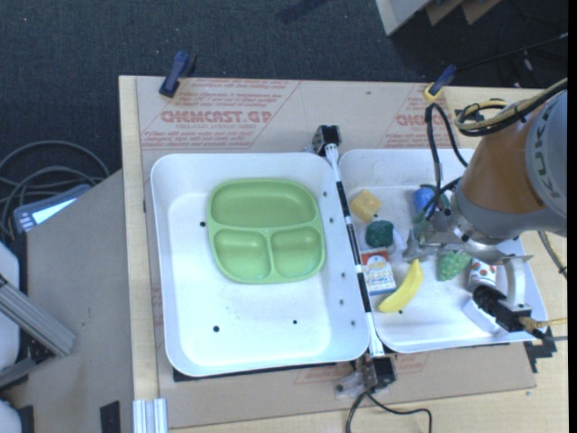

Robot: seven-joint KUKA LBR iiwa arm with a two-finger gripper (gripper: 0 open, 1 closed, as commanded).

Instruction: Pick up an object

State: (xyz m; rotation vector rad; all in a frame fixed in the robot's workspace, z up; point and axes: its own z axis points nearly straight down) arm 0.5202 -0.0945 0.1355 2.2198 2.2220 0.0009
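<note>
My gripper (422, 242) hangs low over the right bin (433, 336), just above the top end of a yellow banana (402, 289). A light green lumpy object (452, 264) lies right beside the gripper on its right. To its left are a dark teal object (380, 234) and a small red and white carton (378, 271). A yellow block (364, 206) sits further back, and a blue object (423, 198) is partly hidden behind the wrist. I see nothing held.
The left bin (180, 314) holds a green divided plate (267, 229). A ridge with black clips (326, 138) separates the two bins. The arm's bulk covers the right bin's far right side.
</note>
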